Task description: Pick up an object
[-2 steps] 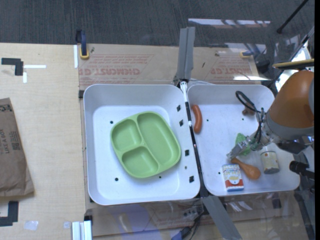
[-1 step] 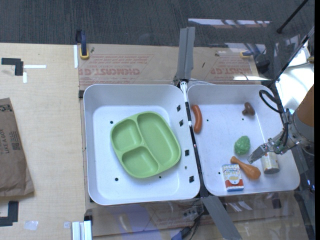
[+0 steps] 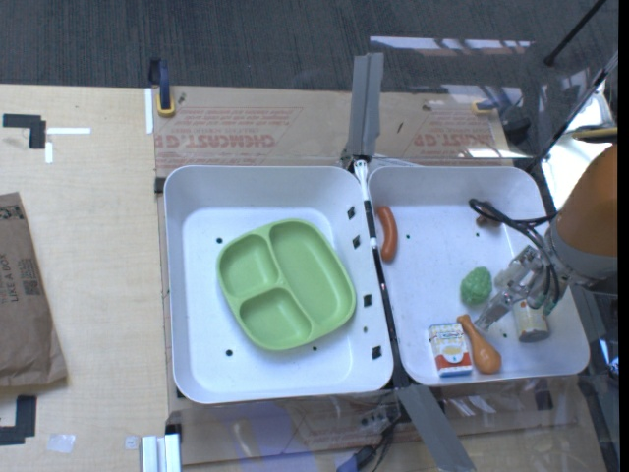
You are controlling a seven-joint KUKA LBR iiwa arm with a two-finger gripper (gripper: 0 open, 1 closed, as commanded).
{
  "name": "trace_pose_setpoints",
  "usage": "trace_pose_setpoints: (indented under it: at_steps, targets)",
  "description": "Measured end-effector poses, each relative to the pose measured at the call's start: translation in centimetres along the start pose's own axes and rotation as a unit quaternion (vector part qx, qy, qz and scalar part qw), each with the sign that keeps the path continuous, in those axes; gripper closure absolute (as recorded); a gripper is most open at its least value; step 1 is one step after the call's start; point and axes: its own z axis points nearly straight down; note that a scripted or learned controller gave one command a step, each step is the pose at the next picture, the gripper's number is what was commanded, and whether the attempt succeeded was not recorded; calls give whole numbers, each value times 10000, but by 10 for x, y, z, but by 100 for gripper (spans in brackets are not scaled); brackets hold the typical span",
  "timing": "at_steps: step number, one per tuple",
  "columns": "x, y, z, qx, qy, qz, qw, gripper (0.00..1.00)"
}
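Objects lie loose in the right bin (image 3: 423, 180): a green broccoli-like piece (image 3: 477, 285) just left of the fingers (image 3: 499, 310), an orange drumstick-shaped toy (image 3: 480, 344) below them, a small red-and-white carton (image 3: 450, 349) beside it, and a sausage (image 3: 388, 234) well off to the upper left. The arm (image 3: 590, 219) reaches in from the right, wrist low over the bin floor; whether the fingers are parted or closed cannot be told. The carton's print is unreadable. The left bin (image 3: 187, 293) holds a green divided plate (image 3: 285, 285).
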Motion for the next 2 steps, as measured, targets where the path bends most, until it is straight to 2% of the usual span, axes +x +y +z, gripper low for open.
trace_pose_setpoints:
  at_steps: [1,2]
  targets:
    - [-1,0,-9,-9,-9,30,10000,100]
    - [-1,0,-9,-9,-8,27,10000,0]
